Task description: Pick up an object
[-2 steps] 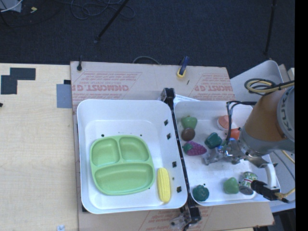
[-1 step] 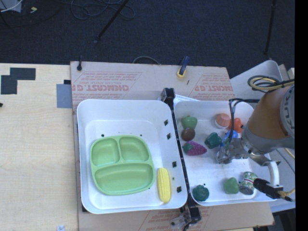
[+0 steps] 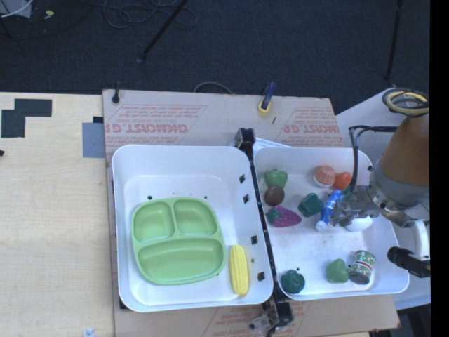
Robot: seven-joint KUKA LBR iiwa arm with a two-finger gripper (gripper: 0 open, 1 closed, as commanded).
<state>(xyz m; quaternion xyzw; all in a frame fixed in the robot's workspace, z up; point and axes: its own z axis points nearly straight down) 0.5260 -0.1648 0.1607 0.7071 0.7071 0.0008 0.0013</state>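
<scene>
Gripper [image 3: 349, 214] lowered into the right bin [image 3: 393, 286] beside a blue-and-white bottle [image 3: 327, 210]; jaw state cannot be told, nothing visibly lifted, so the pick remains incomplete.

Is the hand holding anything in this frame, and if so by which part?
It cannot be told. The hand is low in the right bin, beside a blue-and-white bottle, but no object shows clearly between its fingers.

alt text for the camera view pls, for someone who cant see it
A grey robot arm's gripper is low in the right white bin, beside a blue-and-white bottle among small toy foods. The left white bin holds a green divided plastic tray and a yellow toy corn cob.
</scene>
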